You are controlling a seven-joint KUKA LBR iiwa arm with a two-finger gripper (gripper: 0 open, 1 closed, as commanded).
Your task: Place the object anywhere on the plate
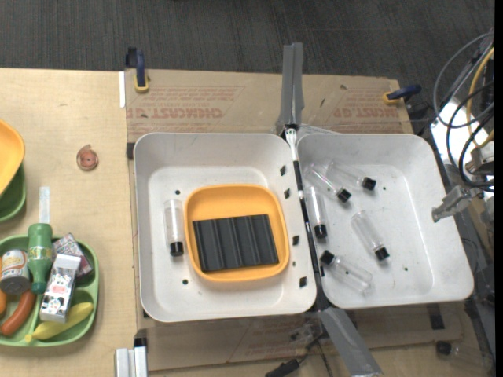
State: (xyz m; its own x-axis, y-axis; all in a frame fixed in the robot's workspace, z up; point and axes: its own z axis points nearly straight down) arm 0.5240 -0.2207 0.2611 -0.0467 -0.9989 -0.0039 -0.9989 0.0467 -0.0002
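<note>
An orange plate [236, 195] sits in the middle of the left bin [149, 210]. A black ridged slab [234, 242] lies flat on the plate and covers most of its floor. A clear vial with a black cap [173, 225] lies in the same bin, just left of the plate. Several more clear vials with black caps are scattered in the right bin [416, 273], among them one [369, 236] near its middle and one [333, 183] at its upper left. My gripper [452, 205] is a grey shape over the right bin's right rim, apart from every vial.
A green tray [78, 320] with toy food and bottles stands on the wooden table at far left, below a yellow bowl [8, 159]. Cables [471, 93] hang at the right. Clamps [137, 73] hold the cardboard behind the bins.
</note>
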